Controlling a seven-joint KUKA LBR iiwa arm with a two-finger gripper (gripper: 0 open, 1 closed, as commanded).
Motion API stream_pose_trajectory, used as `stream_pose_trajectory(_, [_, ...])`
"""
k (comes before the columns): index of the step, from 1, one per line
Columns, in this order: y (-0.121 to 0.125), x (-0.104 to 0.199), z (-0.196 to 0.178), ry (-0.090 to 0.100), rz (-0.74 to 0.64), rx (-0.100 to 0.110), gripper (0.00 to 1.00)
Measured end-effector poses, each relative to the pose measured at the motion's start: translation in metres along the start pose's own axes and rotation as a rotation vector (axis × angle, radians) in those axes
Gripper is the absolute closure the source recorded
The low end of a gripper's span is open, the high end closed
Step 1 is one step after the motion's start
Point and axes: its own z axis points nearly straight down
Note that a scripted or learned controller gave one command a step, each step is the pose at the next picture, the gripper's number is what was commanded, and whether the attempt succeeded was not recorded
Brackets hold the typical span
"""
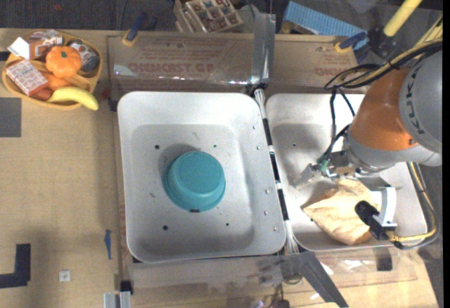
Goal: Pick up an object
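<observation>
The crumpled tan cloth-like thing [339, 215] is lying in the right bin [295, 124] under the gripper [330, 167] (grip state unreadable) — it risks snagging an edge; the teal round bowl [195, 180] is sitting farther left.

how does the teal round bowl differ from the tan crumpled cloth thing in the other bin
The teal round bowl sits upside down in the left bin; the tan crumpled cloth lies flat in the right bin. The bowl is smooth and domed, the cloth wrinkled and irregular. The bowl stands alone; the arm's gripper hangs by the cloth's edge. Each lies inside a white bin.
</observation>
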Motion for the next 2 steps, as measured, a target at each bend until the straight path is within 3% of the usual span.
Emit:
stream_pose_trajectory(1, [0.0012, -0.0016, -0.0114, -0.001, 0.004, -0.006, 1.00])
stream_pose_trajectory(2, [0.0012, -0.0015, -0.0113, -0.001, 0.004, -0.006, 0.00])
